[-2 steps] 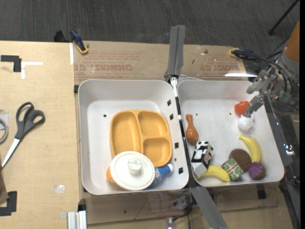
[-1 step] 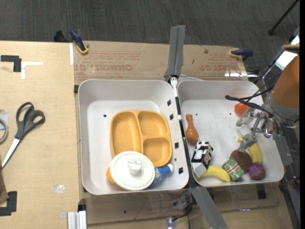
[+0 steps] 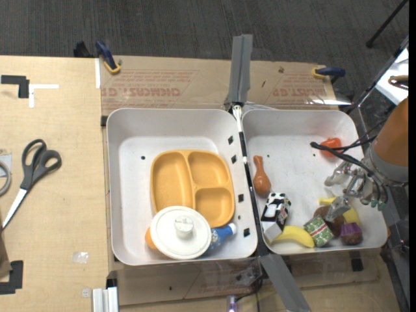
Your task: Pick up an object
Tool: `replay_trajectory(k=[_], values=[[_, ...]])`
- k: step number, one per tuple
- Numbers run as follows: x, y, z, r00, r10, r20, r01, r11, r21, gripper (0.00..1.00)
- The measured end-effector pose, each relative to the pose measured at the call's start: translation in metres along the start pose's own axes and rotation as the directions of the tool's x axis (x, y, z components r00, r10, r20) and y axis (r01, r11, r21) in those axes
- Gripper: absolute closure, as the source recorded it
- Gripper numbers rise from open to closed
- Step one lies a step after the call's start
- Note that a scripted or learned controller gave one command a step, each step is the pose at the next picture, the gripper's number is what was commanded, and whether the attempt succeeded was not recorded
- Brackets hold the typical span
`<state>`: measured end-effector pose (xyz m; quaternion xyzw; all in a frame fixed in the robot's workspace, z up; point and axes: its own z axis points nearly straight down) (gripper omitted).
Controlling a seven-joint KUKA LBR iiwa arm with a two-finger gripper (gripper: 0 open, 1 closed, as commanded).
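Nearest the front edge of the right bin (image 3: 296,125) lay a banana (image 3: 294,237), curved along the bin's wall, with a small green packet (image 3: 318,231) touching its right end. Just right of that sat a dark brown lump (image 3: 332,220) and a purple piece (image 3: 351,232), all crowded into the corner. And there was the gripper (image 3: 351,188), hanging directly above that cluster, metal parts tangled with cables; I could not tell whether it was open or closed, and nothing showed clearly in its grip. A black-and-white toy (image 3: 276,208) stood just left of the banana. Further back, a brown drumstick-shaped piece (image 3: 260,176) lay close to the divider, and a red object (image 3: 331,143) rested well apart near the far right. Over in the left bin (image 3: 130,135), a white round lid (image 3: 181,232) sat nearest, overlapping a yellow divided tray (image 3: 192,182), with a blue thing (image 3: 224,233) poking out beside it. Scissors (image 3: 29,171) lay on the table (image 3: 52,226) far left.
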<state>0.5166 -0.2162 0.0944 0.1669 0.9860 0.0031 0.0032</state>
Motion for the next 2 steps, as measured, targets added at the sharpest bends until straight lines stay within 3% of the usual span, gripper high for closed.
replay_trajectory(k=[1, 2], values=[[-0.002, 0.000, -0.010, 1.000, -0.003, 0.005, 0.003, 1.000, 0.002, 1.00], [-0.029, 0.005, -0.195, 0.984, 0.177, 0.000, -0.177, 0.984, 0.008, 1.00]])
